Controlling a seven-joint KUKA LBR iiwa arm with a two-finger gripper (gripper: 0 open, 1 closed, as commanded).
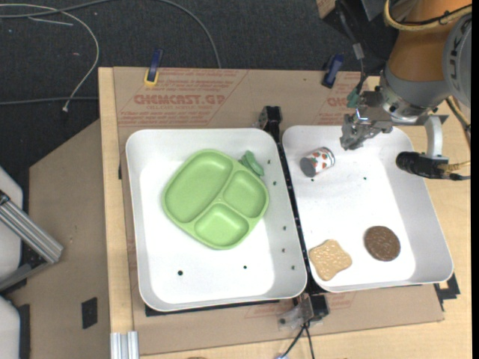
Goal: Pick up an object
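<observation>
The right bin [419,200] holds three objects. A small cup with red and green markings [317,161] lies on its side near the bin's far left corner. A tan square cracker [330,259] and a dark brown round cookie [382,243] rest near the front edge. My gripper [353,139] hangs over the far part of the right bin, just right of and above the cup, with nothing visibly held. In the left bin [150,200] lies a green divided plate [215,198] with a small green object [253,163] at its far right rim.
The arm's orange band [423,32] and grey wrist come in from the upper right. A black fitting [423,163] projects over the right bin's right wall. Black clamps [270,117] sit between the bins, blue clips [154,65] on the cardboard's far edge.
</observation>
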